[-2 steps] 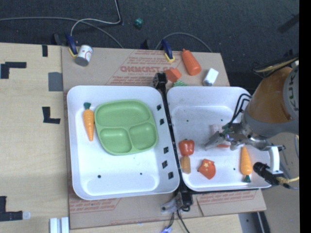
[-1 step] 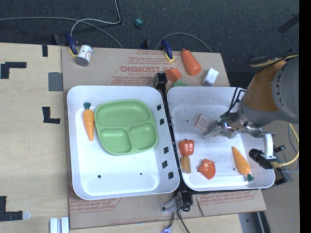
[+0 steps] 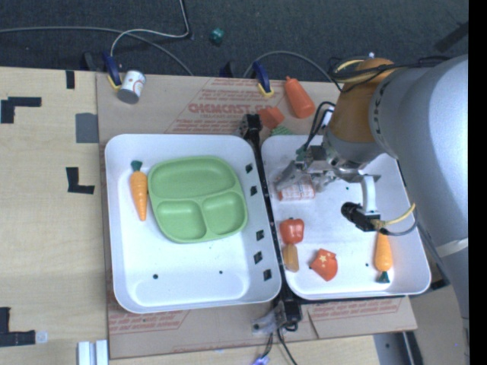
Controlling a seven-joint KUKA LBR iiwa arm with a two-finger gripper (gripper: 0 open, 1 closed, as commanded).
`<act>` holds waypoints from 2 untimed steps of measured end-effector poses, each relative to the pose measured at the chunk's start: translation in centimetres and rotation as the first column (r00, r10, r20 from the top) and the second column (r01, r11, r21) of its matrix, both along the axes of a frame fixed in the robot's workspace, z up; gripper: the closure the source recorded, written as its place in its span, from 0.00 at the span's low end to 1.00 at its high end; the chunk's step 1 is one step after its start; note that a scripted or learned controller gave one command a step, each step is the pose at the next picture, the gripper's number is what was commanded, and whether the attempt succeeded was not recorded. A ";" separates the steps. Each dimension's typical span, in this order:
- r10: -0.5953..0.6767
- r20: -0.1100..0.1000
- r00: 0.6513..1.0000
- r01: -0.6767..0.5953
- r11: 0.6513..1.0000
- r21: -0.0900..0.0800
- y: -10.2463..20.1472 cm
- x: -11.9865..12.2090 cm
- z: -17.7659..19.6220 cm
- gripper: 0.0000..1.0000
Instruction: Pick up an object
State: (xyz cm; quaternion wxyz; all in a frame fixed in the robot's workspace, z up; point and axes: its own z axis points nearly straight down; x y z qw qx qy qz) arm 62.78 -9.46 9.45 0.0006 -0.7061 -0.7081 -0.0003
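The jaws [image 3: 298, 175] are hovering over a pale packet [image 3: 295, 192] at the right bin's [image 3: 411, 284] ten o'clock; their opening cannot be told.

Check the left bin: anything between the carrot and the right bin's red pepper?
Yes. In the camera view, the green divided plate lies between the carrot and the red pepper.

White for both bins [image 3: 122, 280]. Pale green for the divided plate [image 3: 199, 198]. Orange with a green top for the carrot [image 3: 138, 191] beside it. Red for the pepper [image 3: 292, 230] and the strawberry [image 3: 325, 264]. Orange for the second carrot [image 3: 383, 253]. Brown cardboard with red lettering on the surface [image 3: 205, 105].
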 end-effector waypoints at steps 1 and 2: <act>-0.001 0.001 1.000 0.001 1.000 -0.001 0.0 2.5 -0.9 0.00; 0.001 0.001 1.000 -0.001 1.000 -0.001 0.1 2.5 0.0 1.00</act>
